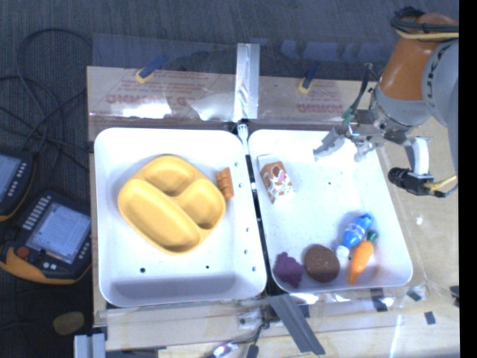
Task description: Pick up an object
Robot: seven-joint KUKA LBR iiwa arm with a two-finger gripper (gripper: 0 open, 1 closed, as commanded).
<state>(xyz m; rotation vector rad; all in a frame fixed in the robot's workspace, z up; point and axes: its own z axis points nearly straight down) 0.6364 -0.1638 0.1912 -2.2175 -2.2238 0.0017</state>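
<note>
My hand (344,142) hangs spread and released over the upper right of the frame, above the right bin's (395,233) far edge, nothing between its fingers. Step in hand: approach, no target reached. Nearest pick is the small printed box (275,180), left of me by the divider. The carrot (361,259), blue bottle (355,231), brown ball (321,262) and purple piece (288,268) crowd the lower edge. Next: move left, descend, close.

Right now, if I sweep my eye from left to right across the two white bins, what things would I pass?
Big yellow bun-shaped thing → small orange block → red-and-white packet → purple grapes → brown ball → blue toy bottle, overlapping with the orange carrot.
</note>
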